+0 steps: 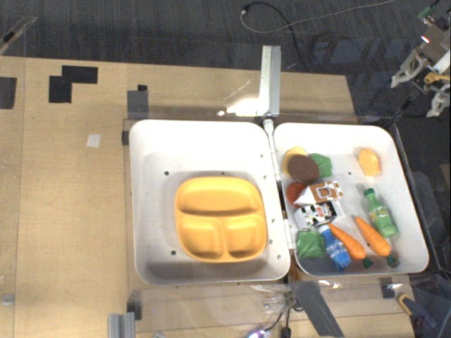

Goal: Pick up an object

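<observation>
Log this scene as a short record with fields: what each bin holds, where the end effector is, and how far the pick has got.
left bin: one yellow divided tray, lying flat near the middle
right bin: a pile of toy food, including two carrots, a green bottle, a blue bottle, a brown round piece, a small printed carton
end effector: at the upper right, beyond the bins, over the dark floor
pick status: not begun; nothing lifted
</observation>
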You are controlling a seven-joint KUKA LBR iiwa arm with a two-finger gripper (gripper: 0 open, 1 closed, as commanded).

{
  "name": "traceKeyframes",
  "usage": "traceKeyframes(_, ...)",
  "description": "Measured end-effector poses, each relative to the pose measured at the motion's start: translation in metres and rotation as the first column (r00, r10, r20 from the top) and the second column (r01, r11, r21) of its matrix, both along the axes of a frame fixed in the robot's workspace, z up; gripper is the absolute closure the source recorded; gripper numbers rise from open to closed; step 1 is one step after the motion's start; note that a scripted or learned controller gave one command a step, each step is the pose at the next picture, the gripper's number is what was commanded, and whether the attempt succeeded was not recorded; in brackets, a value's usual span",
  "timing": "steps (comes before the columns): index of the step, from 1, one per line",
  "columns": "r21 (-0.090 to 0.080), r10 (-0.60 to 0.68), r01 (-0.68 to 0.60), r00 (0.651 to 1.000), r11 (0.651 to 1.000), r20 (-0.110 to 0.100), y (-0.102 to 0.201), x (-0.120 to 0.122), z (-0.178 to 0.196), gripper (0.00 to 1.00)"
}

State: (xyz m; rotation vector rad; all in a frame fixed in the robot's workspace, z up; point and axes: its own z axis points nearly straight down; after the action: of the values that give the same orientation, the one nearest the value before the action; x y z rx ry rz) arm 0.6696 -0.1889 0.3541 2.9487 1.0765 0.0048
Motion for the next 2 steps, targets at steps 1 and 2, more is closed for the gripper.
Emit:
traceKeyframes(1,0.001,0.149,-0.149,0.989,0.989,-0.002,0.032,-0.014,-0.081,0.00)
traceKeyframes(2,0.001,-0.103,0.103,0.995,0.995,0.000,-0.003,-0.023,-0.050,0.00)
